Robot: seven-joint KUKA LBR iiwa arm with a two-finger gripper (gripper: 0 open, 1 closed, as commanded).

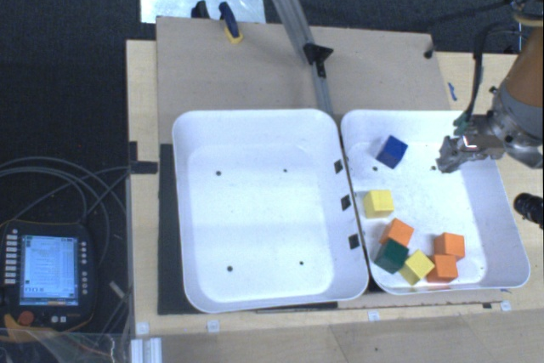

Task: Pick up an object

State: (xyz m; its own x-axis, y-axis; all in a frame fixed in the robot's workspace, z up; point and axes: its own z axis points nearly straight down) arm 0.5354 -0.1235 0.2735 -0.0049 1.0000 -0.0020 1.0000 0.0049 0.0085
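Where the arm [523, 110] reaches in from the right, its claw [452, 153] hangs over the upper right part of the right bin [497, 208]. Whether the claw is released or clenched cannot be told at this size and angle, and no block shows in it.

Nearest to it, to the left, a blue cube [392, 151] lies alone in the top of the right bin, apart from the claw. Below that, near the bin's left wall, sits a yellow cube [379, 202]. Lower still, a cluster gathers along the bottom of the bin: an orange cube [398, 231] touching a green cube [391, 255] beneath it, a second yellow cube [418, 266] just beside the green one, and two more orange cubes [446, 258] pressed together at the right end of the group.

The left bin [263, 208] stands side by side with the right one, their walls meeting at the middle. Both rest on a brown board [255, 68]. A grey pole [289, 0] slants down across the board to the seam between the bins. Off the bench to the lower left lies a pendant [47, 272] with a lit screen and cables.
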